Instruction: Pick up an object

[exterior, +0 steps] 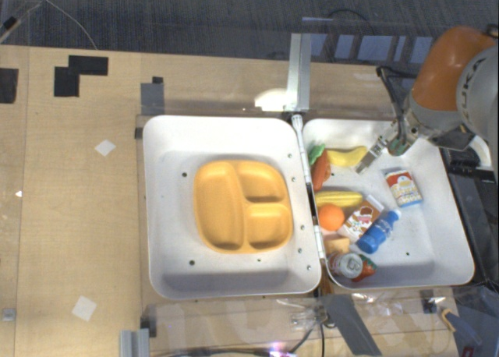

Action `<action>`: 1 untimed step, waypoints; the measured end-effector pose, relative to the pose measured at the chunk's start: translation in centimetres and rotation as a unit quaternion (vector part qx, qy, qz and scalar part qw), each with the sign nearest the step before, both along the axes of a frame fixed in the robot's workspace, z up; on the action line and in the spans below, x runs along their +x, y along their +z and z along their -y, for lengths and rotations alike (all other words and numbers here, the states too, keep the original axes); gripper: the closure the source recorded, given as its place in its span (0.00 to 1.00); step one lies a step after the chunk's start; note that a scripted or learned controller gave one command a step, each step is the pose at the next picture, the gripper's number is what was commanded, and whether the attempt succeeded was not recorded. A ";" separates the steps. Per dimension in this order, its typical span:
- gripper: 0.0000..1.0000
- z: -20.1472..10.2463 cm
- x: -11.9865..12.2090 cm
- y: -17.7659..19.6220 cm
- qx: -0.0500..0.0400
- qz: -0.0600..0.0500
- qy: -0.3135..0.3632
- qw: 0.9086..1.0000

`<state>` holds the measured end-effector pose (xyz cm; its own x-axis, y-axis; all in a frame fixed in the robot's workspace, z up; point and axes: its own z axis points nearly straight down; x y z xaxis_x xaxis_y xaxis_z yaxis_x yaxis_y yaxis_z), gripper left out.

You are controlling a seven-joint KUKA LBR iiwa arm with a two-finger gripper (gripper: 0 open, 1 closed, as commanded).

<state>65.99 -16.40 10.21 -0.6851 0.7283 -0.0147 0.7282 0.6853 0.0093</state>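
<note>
— Yellow's my landmark: the banana (344,158) lies at the far end of the right bin (437,270), and I place everything else from it.

— Where's your claw?

— From the overhead camera, I see the claw (374,153) just right of the banana, low, tips close to its end. I can't tell whether it is spread or pressed together; nothing visibly sits between its tips.

— So which step?

— Reaching, I'd judge; no grasp yet. Nearer me than the banana lie a corn cob (337,198), an orange (330,217) and a blue bottle (378,232); a small carton (403,189) is to its right.

— Next?

— I'd want the tips straddling the banana's end, then closing.
</note>
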 end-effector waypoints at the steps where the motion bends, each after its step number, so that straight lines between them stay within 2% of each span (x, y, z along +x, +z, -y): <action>1: 0.00 1.5 0.4 -1.2 0.010 -0.009 -0.085 0.996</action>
<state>66.43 -17.93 9.06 -0.5523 0.8336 0.0113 0.8337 0.5522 0.0079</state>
